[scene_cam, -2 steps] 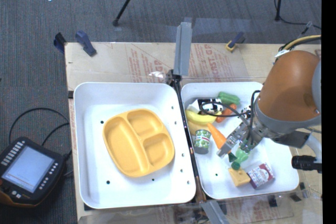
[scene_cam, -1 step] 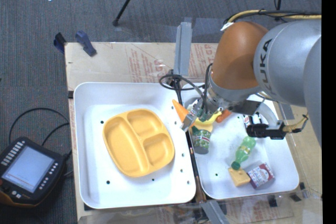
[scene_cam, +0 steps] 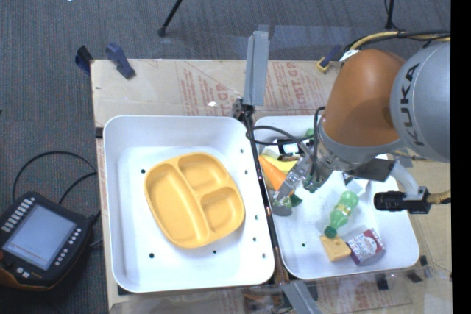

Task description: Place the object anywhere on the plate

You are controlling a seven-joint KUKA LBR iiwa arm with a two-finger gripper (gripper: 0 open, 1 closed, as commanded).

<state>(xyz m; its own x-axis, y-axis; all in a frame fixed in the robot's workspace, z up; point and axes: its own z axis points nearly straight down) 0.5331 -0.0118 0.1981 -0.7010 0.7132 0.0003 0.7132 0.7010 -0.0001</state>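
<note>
Plate (scene_cam: 195, 198): one, yellow, three compartments, lying flat mid-floor of the left bin (scene_cam: 118, 217), nothing on it yet, so the task looks undone. It sits apart from the clutter, probably to keep the drop target plain.

Right bin (scene_cam: 305, 250), near edge: one yellow block (scene_cam: 335, 248) touching one red packet (scene_cam: 365, 245) toward the near right corner. Just behind them, one green bottle (scene_cam: 342, 209) on its side, mid-floor. By the left wall, one small grey piece (scene_cam: 282, 208), and past it one orange-yellow item (scene_cam: 271, 171) against that wall.

Gripper (scene_cam: 288, 191): one, down low over the grey piece and orange-yellow item at the left wall, likely going for a pick there. Can't make out whether it's clamped or spread, nor that it has anything. The object is likely one of those two, in the right bin.

Bins: two, side by side. One arm (scene_cam: 368, 106) over the far right.
</note>
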